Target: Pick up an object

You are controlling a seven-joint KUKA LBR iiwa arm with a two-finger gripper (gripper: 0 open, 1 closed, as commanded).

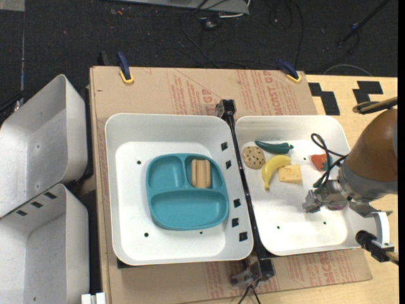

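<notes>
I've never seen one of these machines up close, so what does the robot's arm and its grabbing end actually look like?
The arm is a thick rounded body, brownish-orange on top and grey lower down, coming in from the right over the right bin. A black cable loops from it toward the tip. The gripper is a small grey metal cluster with dark wires. Below it sits a white bracket with a black part.

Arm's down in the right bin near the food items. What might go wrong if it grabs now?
The gripper sits over bare bin floor, short of the cheese wedge, so it may close on nothing. The banana, cheese wedge and cookie lie close together, so a grab could nudge neighbours.
</notes>
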